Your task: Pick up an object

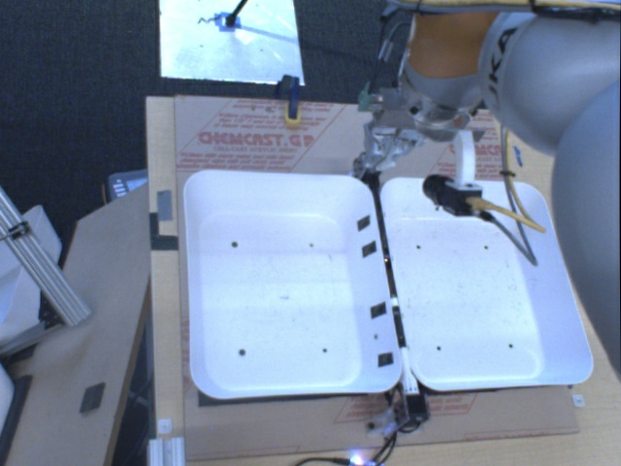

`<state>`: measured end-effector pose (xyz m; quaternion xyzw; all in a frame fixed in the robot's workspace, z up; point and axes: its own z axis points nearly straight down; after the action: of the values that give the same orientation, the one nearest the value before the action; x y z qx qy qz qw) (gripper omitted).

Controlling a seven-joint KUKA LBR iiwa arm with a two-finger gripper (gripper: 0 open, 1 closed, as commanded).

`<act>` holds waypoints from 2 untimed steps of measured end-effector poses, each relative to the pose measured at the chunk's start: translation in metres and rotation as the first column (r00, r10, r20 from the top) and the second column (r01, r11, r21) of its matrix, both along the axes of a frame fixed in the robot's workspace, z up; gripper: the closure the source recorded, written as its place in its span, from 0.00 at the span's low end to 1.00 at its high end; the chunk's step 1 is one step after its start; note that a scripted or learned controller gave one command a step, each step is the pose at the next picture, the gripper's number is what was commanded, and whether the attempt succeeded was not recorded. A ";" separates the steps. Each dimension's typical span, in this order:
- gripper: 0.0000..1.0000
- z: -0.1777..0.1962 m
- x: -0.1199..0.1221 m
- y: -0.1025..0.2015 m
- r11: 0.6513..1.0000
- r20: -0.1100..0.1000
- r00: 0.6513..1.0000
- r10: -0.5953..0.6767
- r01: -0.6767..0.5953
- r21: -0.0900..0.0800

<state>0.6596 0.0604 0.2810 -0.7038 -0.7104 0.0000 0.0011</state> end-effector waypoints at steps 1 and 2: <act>1.00 0.110 0.010 0.053 1.000 0.015 1.000 0.001 -0.001 0.002; 1.00 0.266 0.008 0.064 1.000 0.022 1.000 -0.003 0.003 0.002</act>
<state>0.6680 0.1242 0.5465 -0.7047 -0.7094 -0.0085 -0.0061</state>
